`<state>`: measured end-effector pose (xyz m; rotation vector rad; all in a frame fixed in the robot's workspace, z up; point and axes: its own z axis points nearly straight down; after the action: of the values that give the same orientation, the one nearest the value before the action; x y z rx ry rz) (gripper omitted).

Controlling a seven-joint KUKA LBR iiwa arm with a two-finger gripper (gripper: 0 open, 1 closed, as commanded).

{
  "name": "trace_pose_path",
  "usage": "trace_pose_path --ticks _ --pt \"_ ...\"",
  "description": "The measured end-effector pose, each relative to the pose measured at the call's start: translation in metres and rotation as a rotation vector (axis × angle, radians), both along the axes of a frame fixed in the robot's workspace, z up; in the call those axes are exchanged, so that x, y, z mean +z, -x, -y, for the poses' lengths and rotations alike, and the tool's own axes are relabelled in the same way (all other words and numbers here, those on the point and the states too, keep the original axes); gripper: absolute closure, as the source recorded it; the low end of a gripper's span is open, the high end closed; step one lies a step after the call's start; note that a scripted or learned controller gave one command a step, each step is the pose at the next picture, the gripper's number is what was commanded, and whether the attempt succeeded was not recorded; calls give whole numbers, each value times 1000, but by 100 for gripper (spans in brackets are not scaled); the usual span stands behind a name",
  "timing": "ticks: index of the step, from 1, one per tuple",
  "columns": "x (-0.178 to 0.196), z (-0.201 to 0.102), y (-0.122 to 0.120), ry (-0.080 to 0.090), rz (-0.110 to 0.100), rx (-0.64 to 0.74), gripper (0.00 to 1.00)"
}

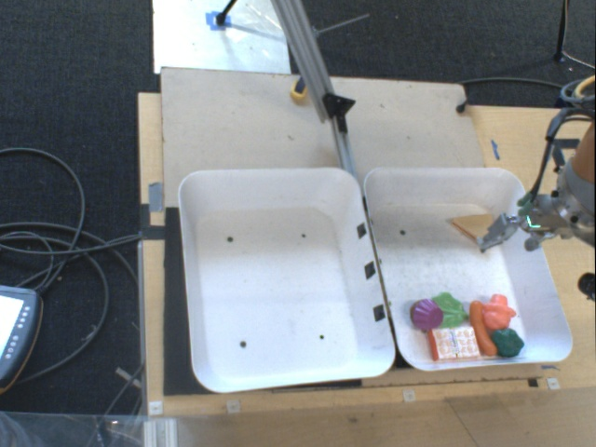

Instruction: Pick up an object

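Observation:
My gripper [512, 239] hangs over the right bin [419, 259] near its right wall, reaching in from the right. Its two fingers stand apart, open, with nothing between them. A flat tan piece [471, 223] lies on the bin floor just up and left of the left fingertip [490, 240]; whether they touch is unclear. In the bin's front right corner sits a cluster: a purple item [426, 315], a green leafy item [451, 306], an orange carrot-like item [482, 321], a salmon item [501, 309], a dark green item [508, 343] and a red-and-white box [453, 344].
The left bin [270, 277] adjoins the right one along a shared wall with black clips [370, 270]. A slanted metal pole [307, 45] crosses the back of the bench. Cables [56, 240] and a tablet [14, 329] lie on the floor at left.

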<state>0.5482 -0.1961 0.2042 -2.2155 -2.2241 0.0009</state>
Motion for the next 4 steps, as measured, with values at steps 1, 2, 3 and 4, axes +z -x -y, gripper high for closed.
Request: trace_pose_path --ticks 1,2,3,4 --pt "2 0 -1 1 3 0 0" --pt "-41 -4 1 0 0 -2 0" --pt "-96 -3 11 0 -2 -4 0" --pt "-114 -3 10 1 2 -3 0"
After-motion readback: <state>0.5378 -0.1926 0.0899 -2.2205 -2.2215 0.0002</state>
